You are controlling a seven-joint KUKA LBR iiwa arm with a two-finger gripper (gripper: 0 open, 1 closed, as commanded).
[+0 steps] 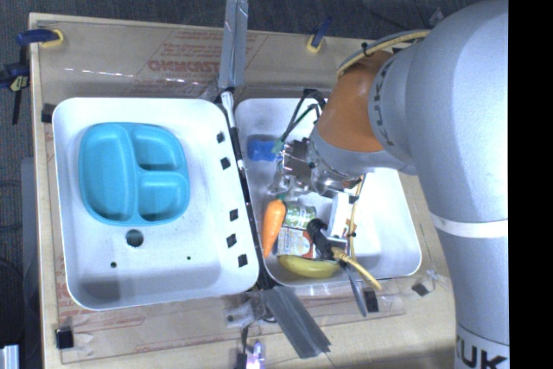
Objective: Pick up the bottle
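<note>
So far we have our gripper (298, 186) low in the right bin (393, 225) above the bottle (299, 218) lying between carrot (273, 225) and banana (307, 266), unlifted; its jaw state we cannot tell.

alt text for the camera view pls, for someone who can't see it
A grey robot arm reaches into the right white bin above a carrot, banana and small bottle. The left bin holds a blue divided tray.
</note>
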